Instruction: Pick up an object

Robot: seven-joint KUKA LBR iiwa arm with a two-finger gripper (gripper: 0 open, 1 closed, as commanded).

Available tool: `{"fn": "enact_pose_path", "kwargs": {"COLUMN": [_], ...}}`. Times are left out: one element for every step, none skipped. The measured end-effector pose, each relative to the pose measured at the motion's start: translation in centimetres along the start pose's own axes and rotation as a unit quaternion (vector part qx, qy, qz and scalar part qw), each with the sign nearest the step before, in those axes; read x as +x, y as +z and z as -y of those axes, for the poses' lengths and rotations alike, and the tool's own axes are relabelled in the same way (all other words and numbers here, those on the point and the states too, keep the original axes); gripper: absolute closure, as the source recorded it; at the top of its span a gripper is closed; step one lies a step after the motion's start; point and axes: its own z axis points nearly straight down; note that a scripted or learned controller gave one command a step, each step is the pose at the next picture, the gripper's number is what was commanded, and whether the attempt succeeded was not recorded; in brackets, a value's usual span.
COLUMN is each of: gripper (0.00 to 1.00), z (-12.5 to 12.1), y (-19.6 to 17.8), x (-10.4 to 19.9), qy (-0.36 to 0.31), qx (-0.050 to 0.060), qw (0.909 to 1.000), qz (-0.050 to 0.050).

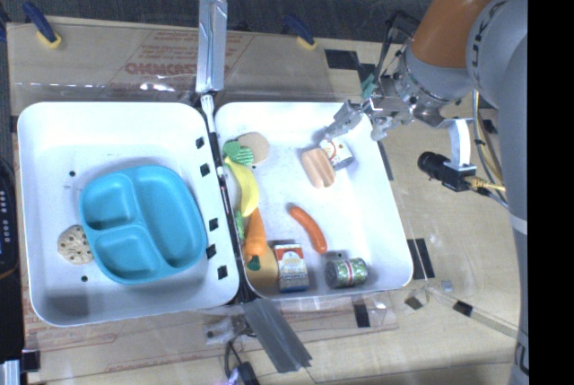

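The grey arm with its orange band (pixel 453 2) reaches in from the right, and its end effector (pixel 339 130) hangs over the upper right part of the right-hand shallow white bin (pixel 381 195). Its metal fingers (pixel 345 116) point down and to the left; whether they stand apart or together cannot be told from this slanted angle. Just beneath the tips lies a small white packet with a dark label (pixel 341 155), touching or nearly touching a pale pink sausage-shaped toy (pixel 317 167) beside it on the left. Nothing is clearly seen between the fingers.

Lower in the same bin lies an orange-red chilli-shaped toy (pixel 308 228), apart from the others. Along the bin's left wall sit a tan round biscuit-like piece (pixel 253 146), a yellow plastic banana (pixel 243 183) and an orange plastic carrot (pixel 256 241). At the bottom edge stand a small red and white carton (pixel 290 266) and a green tin can on its side (pixel 346 271), near each other.

The left-hand white bin (pixel 45 132) holds a blue plastic divided plate (pixel 142 222) and, beside its left edge, a speckled round cookie (pixel 74 243).
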Motion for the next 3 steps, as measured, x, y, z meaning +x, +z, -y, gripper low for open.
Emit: {"fn": "enact_pose_path", "kwargs": {"gripper": [0.0, 1.0, 1.0], "z": [-3.7, -3.9, -5.3], "y": [14.4, 13.4, 5.3], "x": [-2.2, -2.0, 12.1], "qy": [-0.017, -0.02, 0.055], "qx": [0.001, 0.0, -0.003], "qw": [0.9999, 0.9998, 0.9985], "qz": [0.0, 0.0, -0.001]}}
